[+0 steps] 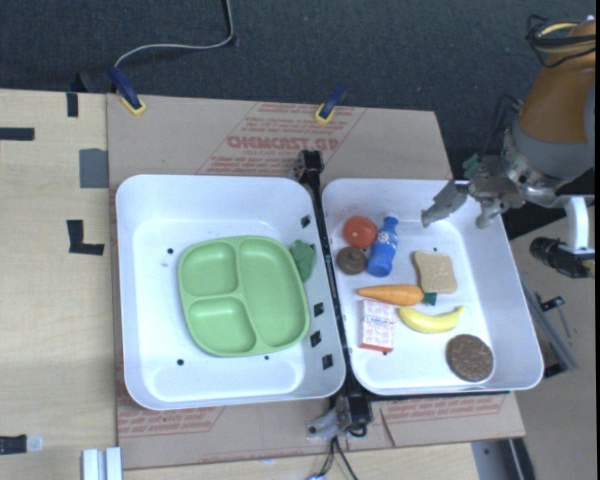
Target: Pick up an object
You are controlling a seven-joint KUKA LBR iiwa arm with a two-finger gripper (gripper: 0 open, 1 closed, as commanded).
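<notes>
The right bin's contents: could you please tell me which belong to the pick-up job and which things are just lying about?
For the job: gripper, tomato, blue bottle, bread slice, carrot, banana, round cookie, red-and-white packet.

Lying about: green divided plate, yellow clamps.

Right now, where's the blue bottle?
The blue bottle lies in the right bin, toward its upper left, just right of the red ball and above the carrot.
</notes>
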